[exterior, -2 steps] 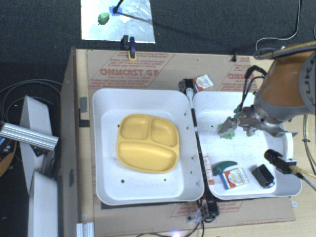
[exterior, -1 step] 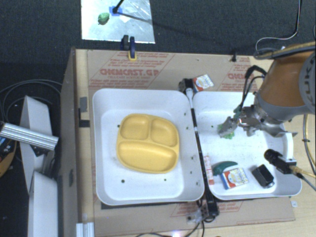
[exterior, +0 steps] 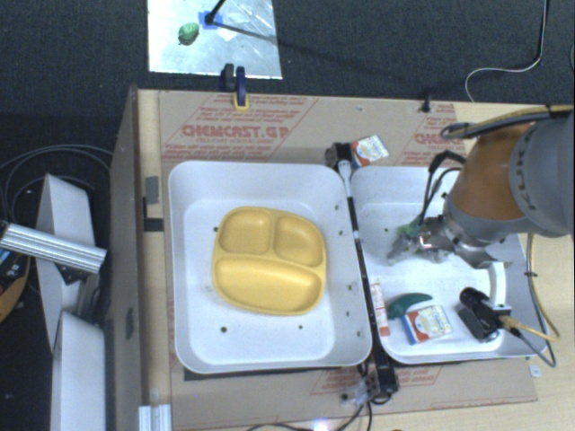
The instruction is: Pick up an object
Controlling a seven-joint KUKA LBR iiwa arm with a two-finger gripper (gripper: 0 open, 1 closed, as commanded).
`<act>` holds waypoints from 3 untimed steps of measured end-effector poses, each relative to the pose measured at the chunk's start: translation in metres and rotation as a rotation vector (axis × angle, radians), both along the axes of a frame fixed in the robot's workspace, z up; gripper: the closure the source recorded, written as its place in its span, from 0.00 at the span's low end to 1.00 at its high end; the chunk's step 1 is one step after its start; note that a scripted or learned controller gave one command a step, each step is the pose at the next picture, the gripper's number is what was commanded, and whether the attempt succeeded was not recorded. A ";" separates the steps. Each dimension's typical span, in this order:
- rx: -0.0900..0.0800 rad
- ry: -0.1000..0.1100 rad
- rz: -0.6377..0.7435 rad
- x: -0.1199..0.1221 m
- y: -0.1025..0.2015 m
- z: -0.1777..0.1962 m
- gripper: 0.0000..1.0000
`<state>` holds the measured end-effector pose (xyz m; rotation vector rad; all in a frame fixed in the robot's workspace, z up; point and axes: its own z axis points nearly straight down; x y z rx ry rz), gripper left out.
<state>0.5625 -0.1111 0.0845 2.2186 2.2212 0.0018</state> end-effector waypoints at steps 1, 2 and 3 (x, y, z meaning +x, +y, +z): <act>0.000 -0.002 0.002 0.053 -0.001 0.017 0.00; 0.000 0.001 0.001 0.046 -0.002 0.000 0.00; 0.000 -0.002 0.002 0.047 -0.002 0.011 1.00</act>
